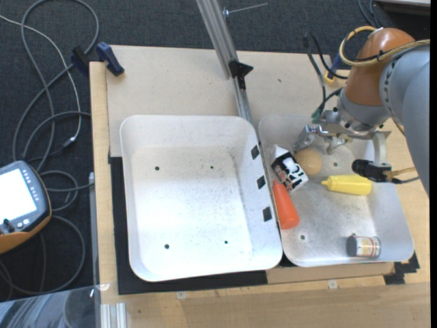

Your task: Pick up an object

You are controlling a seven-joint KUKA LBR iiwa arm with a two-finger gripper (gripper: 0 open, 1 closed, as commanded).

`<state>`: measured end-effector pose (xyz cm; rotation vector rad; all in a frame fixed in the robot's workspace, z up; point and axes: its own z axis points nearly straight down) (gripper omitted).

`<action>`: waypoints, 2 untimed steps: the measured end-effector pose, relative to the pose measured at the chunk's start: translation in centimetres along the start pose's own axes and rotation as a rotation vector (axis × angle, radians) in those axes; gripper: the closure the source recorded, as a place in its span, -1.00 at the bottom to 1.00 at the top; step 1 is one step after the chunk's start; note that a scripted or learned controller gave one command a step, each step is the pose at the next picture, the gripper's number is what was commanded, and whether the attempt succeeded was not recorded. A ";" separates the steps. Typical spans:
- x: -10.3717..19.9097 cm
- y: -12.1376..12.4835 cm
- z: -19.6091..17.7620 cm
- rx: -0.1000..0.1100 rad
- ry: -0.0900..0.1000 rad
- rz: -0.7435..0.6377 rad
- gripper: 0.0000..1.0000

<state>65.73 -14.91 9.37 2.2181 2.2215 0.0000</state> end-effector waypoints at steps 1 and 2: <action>0.1 0.0 -1.1 -0.001 0.001 0.000 1.00; 0.3 0.0 -7.7 -0.007 0.000 0.000 1.00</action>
